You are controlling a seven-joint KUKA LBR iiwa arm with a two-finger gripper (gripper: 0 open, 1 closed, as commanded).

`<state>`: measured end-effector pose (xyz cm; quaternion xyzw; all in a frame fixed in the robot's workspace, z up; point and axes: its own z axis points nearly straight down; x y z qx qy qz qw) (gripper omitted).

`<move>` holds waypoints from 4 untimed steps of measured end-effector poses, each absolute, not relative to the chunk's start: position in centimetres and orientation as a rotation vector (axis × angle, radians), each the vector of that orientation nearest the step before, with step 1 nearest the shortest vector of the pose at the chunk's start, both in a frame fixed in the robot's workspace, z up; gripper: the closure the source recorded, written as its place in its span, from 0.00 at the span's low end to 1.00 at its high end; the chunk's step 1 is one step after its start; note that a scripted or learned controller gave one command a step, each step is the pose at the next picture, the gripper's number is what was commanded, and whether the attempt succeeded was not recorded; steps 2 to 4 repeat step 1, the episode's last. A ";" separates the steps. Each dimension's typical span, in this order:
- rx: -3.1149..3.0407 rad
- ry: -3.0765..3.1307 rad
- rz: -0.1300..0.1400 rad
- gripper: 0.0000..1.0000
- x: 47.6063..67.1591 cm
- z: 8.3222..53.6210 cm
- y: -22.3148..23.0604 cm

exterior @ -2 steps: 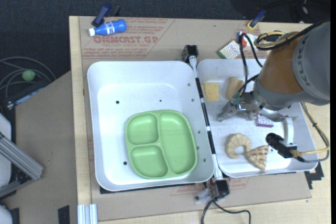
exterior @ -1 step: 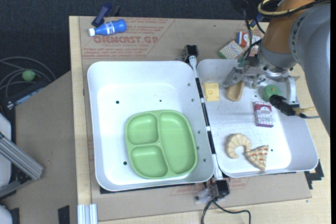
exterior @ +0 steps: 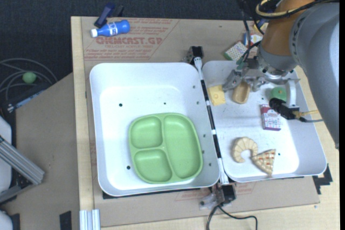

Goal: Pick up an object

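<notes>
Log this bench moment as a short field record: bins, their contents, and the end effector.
left bin: holds a green divided plate with three compartments
right bin: holds a yellow cheese wedge, a tan bread-like piece, a small purple packet, a croissant, a pizza slice
end effector: low over the right bin's far end, at the tan bread-like piece
grip: fingers not clear enough to judge
outside the bins: blue and white bottle at the far left of the bench

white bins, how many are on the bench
2: the left bin holds a green divided plate; the right bin, under the gripper, holds small items.
</notes>
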<state>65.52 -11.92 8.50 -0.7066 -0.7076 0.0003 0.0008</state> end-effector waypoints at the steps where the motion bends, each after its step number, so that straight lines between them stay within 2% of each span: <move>1: -2.220 -2.224 0.001 1.00 65.6 9.5 -11.9; 4: -2.220 -2.224 0.001 1.00 65.6 9.5 -11.9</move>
